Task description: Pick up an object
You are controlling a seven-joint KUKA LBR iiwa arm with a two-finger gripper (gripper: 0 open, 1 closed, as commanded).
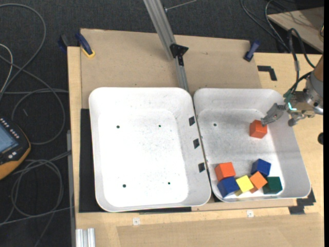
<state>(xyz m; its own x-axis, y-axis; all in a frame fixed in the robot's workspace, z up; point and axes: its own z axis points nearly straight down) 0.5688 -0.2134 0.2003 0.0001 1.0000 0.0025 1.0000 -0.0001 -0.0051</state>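
Arm reaches in at right, its gripper (282,113) with fingers spread, released, just beside a red cube (258,129) in the right bin (288,153). Left bin (103,138) offers open room.

I work in a robotics lab, not a home or shop. My bench (154,55) is a plain plywood board held by blue clamps (85,45), standing on dark carpet (36,40) strewn with loose black cables (31,153). An aluminium camera mast (162,24) rises over it. Two white bins (139,148) sit side by side, and a teach pendant (11,145) lies at the left edge.
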